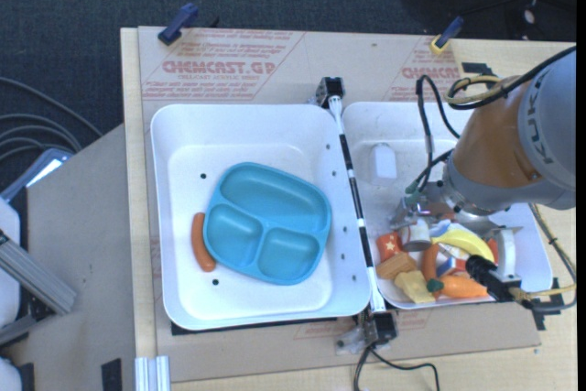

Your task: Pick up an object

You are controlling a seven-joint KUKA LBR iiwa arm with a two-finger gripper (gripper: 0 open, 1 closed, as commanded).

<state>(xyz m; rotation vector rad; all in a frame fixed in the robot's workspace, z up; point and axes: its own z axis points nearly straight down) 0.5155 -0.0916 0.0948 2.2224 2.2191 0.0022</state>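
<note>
Presently on the bench:

1. Left bin (pixel 174 197): 1 blue divided tray (pixel 265 222), with an orange sausage-shaped piece (pixel 201 243) touching its left edge.
2. Right bin (pixel 389 128): toy food heaped at the near end, including a banana (pixel 465 242), a carrot (pixel 462 289) and a red piece (pixel 389 244).
3. Arm (pixel 513 151): reaches in from the right, over the right bin.
4. Gripper (pixel 417 220): low over the heap, seemingly just beside the banana.

We look down from one fixed camera above the worktop (pixel 229 59), tilted at a slant. Both bins sit mid-frame. The arm (pixel 513 151) enters from the right.
</note>
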